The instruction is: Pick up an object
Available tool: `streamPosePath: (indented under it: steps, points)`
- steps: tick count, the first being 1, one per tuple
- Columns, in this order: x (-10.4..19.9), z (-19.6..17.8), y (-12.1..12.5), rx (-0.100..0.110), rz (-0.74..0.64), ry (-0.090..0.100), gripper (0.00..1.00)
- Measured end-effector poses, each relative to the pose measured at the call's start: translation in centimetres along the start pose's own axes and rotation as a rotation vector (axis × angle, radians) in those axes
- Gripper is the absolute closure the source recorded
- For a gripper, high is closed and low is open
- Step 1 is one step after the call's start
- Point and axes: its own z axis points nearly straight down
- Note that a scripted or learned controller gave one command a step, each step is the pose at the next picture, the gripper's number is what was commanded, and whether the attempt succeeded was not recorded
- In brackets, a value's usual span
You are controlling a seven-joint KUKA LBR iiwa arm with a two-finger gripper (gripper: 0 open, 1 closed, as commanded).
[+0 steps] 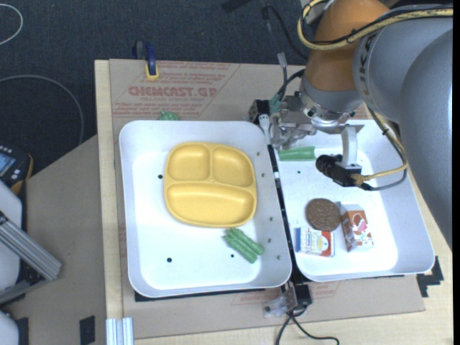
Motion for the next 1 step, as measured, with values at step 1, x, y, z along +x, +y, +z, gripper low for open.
streamPosePath:
  steps: [1]
  points:
    - [5.40, -1.84, -6.63, 0.002, 0.005, -0.001, 1.00]
